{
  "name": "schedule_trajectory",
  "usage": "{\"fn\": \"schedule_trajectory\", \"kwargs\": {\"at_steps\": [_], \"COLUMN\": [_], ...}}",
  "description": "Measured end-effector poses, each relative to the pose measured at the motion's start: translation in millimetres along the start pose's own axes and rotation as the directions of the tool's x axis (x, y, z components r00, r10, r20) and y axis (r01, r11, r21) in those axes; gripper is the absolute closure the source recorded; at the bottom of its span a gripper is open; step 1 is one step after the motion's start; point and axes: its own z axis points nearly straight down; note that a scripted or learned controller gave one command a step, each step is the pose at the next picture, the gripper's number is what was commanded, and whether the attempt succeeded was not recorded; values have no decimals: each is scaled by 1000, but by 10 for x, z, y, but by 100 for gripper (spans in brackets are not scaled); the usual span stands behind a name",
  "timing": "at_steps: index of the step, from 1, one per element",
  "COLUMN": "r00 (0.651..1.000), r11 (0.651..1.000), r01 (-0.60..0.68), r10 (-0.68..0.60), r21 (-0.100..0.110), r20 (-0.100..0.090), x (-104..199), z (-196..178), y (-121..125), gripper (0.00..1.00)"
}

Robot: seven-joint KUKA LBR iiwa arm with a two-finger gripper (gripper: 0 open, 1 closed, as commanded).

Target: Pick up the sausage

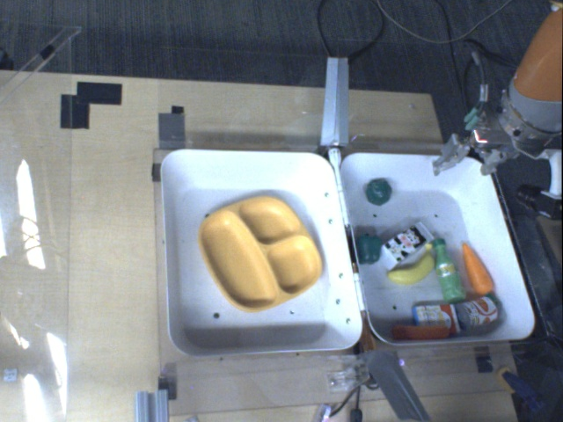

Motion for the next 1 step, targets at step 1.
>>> {"fn": "schedule_trajectory", "kwargs": {"at_steps": [1], "r00": [968], "r11": [968], "r01": [250], "r10": [-250], "r21": [3], "r20": [-2], "x": [595], "z": [1174], "y": [14], "gripper": [0]}}
